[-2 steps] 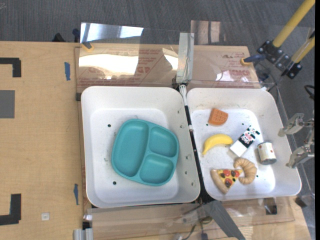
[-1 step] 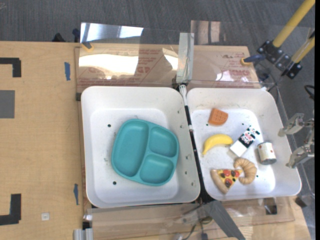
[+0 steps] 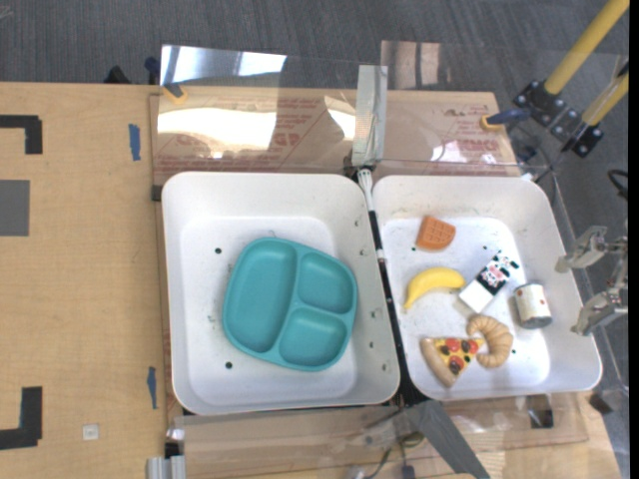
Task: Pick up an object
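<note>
The right bin (image 3: 539, 208) holds several small items. An orange waffle-like piece (image 3: 435, 234) lies near its back. A yellow banana (image 3: 433, 285) lies at the middle left. Beside it is a black-and-white patterned block (image 3: 493, 273), and a small silver can (image 3: 532, 304) lies on its side to the right. A tan croissant (image 3: 491, 335) and a pizza slice (image 3: 450, 354) touch each other near the front edge. In the left bin (image 3: 190, 218) a teal divided plate (image 3: 291, 303) lies flat.
A narrow rim (image 3: 379, 287) divides the two bins. Clear plastic sheets (image 3: 260, 118) stand behind them. Metal clamps (image 3: 597, 287) stick out at the right bin's outer edge. A yellow pole with a black bracket (image 3: 569, 78) crosses the upper right. Bare wooden bench (image 3: 70, 267) lies to the left.
</note>
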Robot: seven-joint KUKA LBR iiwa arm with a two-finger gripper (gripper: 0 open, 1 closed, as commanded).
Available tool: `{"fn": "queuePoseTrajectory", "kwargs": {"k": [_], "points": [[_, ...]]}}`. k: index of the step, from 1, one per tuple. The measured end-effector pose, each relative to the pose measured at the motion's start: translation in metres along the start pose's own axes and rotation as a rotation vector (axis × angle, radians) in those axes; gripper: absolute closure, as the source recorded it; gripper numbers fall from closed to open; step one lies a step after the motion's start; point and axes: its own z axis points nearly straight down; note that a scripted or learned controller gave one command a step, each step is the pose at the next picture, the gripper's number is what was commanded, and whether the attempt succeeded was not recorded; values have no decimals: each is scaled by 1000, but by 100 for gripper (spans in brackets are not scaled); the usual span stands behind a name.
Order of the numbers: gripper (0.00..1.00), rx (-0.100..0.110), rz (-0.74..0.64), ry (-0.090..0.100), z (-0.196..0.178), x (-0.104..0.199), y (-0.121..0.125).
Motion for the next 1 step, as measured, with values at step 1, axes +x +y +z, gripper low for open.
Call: {"fn": "queuePoseTrajectory", "kwargs": {"k": [1], "points": [[0,0,0,0,0,0,0]]}}
